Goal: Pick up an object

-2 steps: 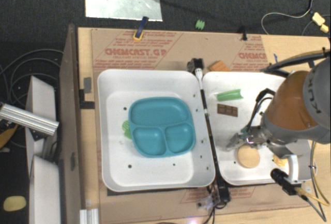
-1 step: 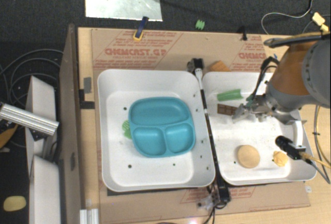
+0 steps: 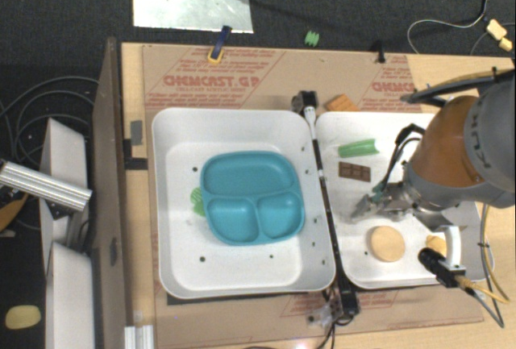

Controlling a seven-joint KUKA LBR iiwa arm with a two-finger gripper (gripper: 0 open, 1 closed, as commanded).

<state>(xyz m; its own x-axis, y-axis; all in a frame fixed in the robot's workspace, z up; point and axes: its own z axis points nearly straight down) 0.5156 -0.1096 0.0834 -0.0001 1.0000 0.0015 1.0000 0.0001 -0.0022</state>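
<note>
1. Your fingers [image 3: 364,209] hang low in the right bin [image 3: 355,271], pointing left. They look slightly parted, with nothing between them.
2. The nearest things are a brown block [image 3: 354,172] just up from the tips and a tan disc [image 3: 387,243] just below them. The tips sit between the two, touching neither as far as you can tell.
3. Risk, as a judgement: closing here would likely pinch air, since both targets lie off to either side.
4. The disc is flat and low, so the fingers could slide over it or push it away.
5. The block is thin too and may skid across the smooth bin floor.
6. A green stick [image 3: 357,148] lies farther up, well apart from the tips.
7. A yellowish piece [image 3: 436,243] sits by the arm, partly hidden.
8. Count in the right bin: one block, one disc, one stick, one yellowish piece.
9. The left bin [image 3: 173,178] holds one teal tray [image 3: 251,196] with a green bit [image 3: 196,197] at its left edge.
10. Two bins rest on the surface [image 3: 242,73].
</note>
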